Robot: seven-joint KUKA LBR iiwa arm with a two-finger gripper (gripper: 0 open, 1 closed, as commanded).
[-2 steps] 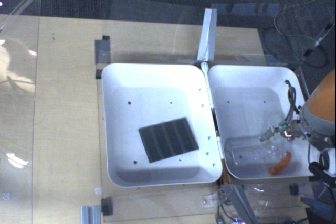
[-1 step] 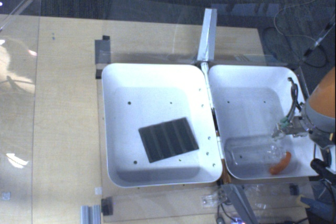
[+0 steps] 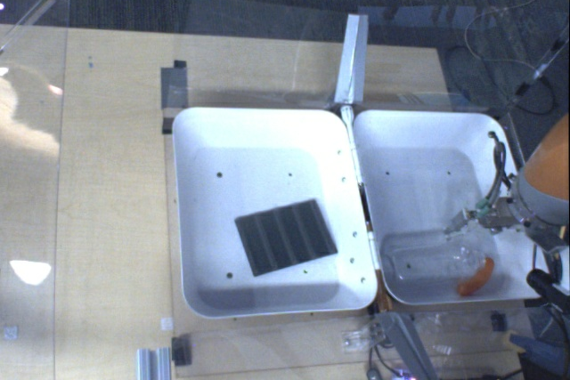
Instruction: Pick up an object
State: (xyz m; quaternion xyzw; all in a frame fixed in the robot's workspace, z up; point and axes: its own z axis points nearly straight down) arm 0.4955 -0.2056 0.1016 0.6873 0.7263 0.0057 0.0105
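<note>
The gripper (image 3: 470,222) is being held low over the right bin (image 3: 419,138), near its right wall, with the arm (image 3: 545,182) reaching in from the right edge. Whether anything is being gripped cannot be told.

A clear plastic container (image 3: 427,261) is lying in the front part of the right bin, just below the gripper and close to it; contact between them cannot be made out. An orange piece (image 3: 476,277) is lying at the container's right end, just beside it, near the bin's front right corner and directly below the wrist.

In the left bin (image 3: 205,138), well apart from the gripper, a dark ribbed slab (image 3: 286,237) is lying flat and turned at a slant, toward the front middle. The wall between the two bins is standing between it and the gripper.
</note>
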